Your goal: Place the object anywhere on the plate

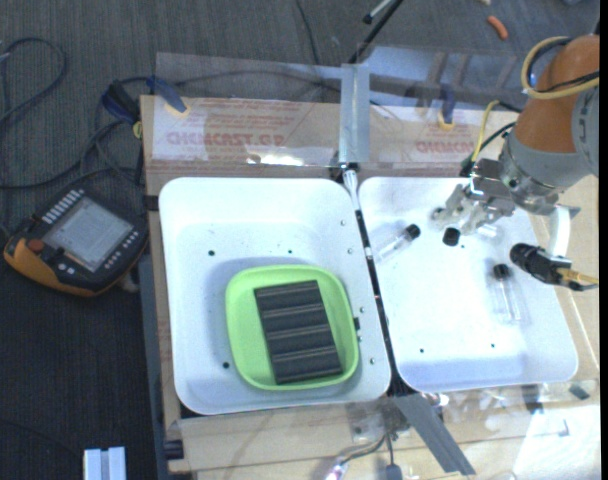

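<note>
In the left bin (184, 298), near the front, a green plate (240, 358) lies flat. On the plate rests a dark ridged block (298, 332), which covers most of its middle and is turned a little to one side. The white floor of this bin shows all around the plate.

The right bin (544, 353) stands just beside the left one, and a metal rail (352, 118) runs between them at the back. In the right bin lies a clear vial (504, 296) with a black cap, towards the right side. Farther back, near the left wall of this bin, lies a second vial (394, 240), also clear with a dark cap, and it is tilted. Between them, a bit farther, sits a small black cap (450, 236).

The gripper (472, 208) is over the back part of the right bin, close above the small cap. Nothing shows between its fingers, but if they are open or closed I cannot tell. Behind it rises the grey arm (559, 153) with its orange band (572, 66), which comes in from the right.

Left of the bench, on the dark floor, lies a pendant (79, 240) with a screen and a black cable (29, 78).
</note>
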